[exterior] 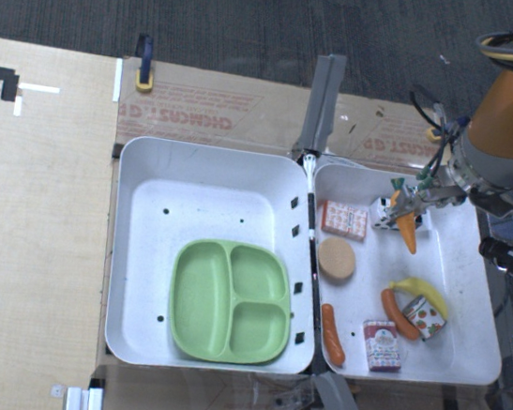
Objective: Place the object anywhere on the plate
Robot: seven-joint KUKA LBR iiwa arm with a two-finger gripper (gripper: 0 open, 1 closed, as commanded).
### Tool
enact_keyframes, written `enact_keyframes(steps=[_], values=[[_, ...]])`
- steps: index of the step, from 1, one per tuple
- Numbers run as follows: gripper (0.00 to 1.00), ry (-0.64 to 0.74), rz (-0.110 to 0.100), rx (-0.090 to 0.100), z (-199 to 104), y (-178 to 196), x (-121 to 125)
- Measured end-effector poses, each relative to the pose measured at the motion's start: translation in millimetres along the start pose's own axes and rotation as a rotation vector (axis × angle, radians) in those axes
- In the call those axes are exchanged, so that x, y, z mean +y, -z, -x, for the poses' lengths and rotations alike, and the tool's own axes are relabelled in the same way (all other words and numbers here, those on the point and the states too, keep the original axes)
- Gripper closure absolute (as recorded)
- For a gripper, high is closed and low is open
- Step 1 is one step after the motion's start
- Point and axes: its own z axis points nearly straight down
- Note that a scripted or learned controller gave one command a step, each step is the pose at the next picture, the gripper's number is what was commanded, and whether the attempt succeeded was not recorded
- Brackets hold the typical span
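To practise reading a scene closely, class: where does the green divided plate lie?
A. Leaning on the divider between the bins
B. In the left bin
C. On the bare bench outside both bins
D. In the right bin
B: the green divided plate lies flat on the floor of the left bin, while the toy foods sit in the right bin.

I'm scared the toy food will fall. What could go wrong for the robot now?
The carrot hangs at the gripper far from the green plate, so it might drop on the way across. It must also cross the wall between the bins and could bump it. The plate's raised dividers might make it roll.
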Motion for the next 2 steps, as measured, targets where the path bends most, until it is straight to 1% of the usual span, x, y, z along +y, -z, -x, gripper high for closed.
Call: enact_keyframes(steps=[1, 2], values=[[1.00, 0.044, -0.001, 0.002, -99.0, 34.1, -41.0], [1.00, -0.048, -0.001, 0.000, -95.4, 62.8, -13.5]])
